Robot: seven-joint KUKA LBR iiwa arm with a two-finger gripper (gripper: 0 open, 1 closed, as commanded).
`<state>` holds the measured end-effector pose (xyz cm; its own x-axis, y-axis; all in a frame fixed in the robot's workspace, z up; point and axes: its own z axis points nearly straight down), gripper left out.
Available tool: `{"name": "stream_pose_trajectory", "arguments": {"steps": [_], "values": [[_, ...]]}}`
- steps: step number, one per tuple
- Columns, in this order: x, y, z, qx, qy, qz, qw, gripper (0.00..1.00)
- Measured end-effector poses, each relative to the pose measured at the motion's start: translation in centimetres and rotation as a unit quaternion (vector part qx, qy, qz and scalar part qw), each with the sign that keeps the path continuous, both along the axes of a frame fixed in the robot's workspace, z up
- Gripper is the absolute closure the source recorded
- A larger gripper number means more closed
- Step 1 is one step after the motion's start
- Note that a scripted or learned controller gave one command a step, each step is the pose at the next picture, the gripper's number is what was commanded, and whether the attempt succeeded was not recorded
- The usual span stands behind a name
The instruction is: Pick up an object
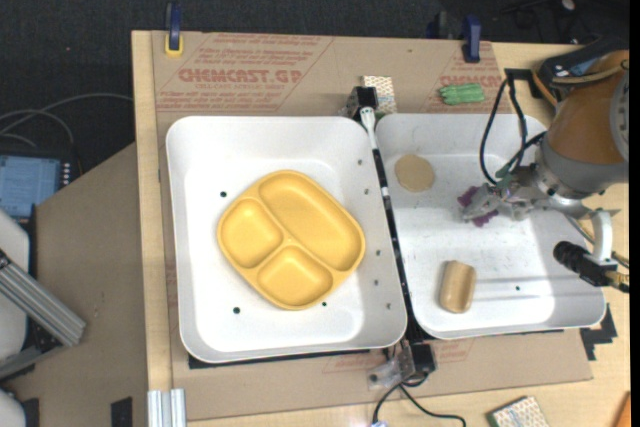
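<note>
Brown board covers the bench [250,65], and on it two white bins sit side by side, their inner rims touching. Nearest in the right bin [520,310] lies a tan cylinder [457,286], with bare floor on all sides of it. Beyond that, the gripper [481,203] reaches in from the right edge, low over the floor (whether its fingers are parted cannot be told). A flat tan disc [414,173] rests farther left, near the inner rim. The left bin [200,295] holds a yellow divided tray [290,238], clear of every wall.
</note>
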<state>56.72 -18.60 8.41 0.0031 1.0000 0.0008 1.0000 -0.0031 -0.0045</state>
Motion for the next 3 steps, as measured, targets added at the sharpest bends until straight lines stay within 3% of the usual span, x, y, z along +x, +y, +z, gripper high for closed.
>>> {"name": "stream_pose_trajectory", "arguments": {"steps": [1, 2, 3], "values": [[2.8, 3.1, 0.1, -0.0011, -0.004, 0.003, 1.0000, 0.00], [2.7, 2.9, 1.1, -0.0018, -0.005, 0.002, 1.0000, 1.00], [2.5, 9.9, 10.2, -0.0003, -0.006, 0.005, 1.0000, 1.00]]}}
